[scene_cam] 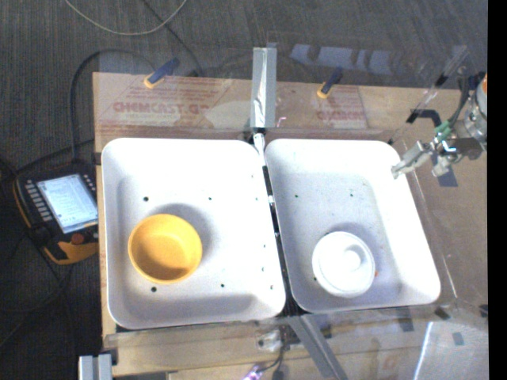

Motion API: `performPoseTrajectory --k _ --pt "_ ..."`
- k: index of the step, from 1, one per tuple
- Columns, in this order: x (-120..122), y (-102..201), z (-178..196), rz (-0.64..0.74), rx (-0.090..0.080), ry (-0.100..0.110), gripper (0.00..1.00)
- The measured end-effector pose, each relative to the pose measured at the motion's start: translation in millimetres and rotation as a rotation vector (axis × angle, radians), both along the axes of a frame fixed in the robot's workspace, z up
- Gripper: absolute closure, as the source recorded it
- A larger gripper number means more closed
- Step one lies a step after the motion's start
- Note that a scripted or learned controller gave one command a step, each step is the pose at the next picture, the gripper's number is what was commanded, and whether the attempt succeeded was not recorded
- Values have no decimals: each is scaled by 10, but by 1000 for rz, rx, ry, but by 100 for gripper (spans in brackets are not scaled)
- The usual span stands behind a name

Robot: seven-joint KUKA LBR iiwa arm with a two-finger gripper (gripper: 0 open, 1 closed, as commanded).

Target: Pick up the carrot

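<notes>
Dark grey carpet surrounds the table (pixel 198 105), whose brown top carries two white bins side by side. A cable (pixel 119 22) loops across the carpet at the upper left, and a pendant (pixel 59 200) with a lit screen lies on the floor at the left edge of the frame.

The arm (pixel 475 129) enters at the upper right. Its jaws sit over the upper right corner of the right bin (pixel 333 172), above the rim, at about the level of the bin's top edge. You cannot tell from this view whether they are open or closed, and nothing can be seen held in them.

You have open white floor across the upper half of the right bin. A white bowl (pixel 343 262) stands in its lower middle. The centre divider runs down the frame between the bins, with a metal post (pixel 264 85) at its top end and two clamps (pixel 162 71) along the table's upper edge. The left bin (pixel 158 165) holds a yellow bowl (pixel 165 248) at its lower left.

The carrot (pixel 375 273) shows as no more than a small orange sliver against the white bowl's right rim, in the lower part of the right bin. It is too small to tell how it lies. It is well apart from the jaws, below them and somewhat to their left in the frame.
</notes>
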State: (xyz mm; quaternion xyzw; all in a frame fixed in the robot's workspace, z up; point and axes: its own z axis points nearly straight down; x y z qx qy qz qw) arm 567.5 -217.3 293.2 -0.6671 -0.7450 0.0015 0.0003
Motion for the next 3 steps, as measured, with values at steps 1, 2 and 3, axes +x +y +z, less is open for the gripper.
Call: performPoseTrajectory --k 1,2,3 --pt "305 -46 371 23 2 -4 0" --pt "-267 -57 -503 108 1 -1 0" --pt "-759 -16 -787 398 2 -2 0"
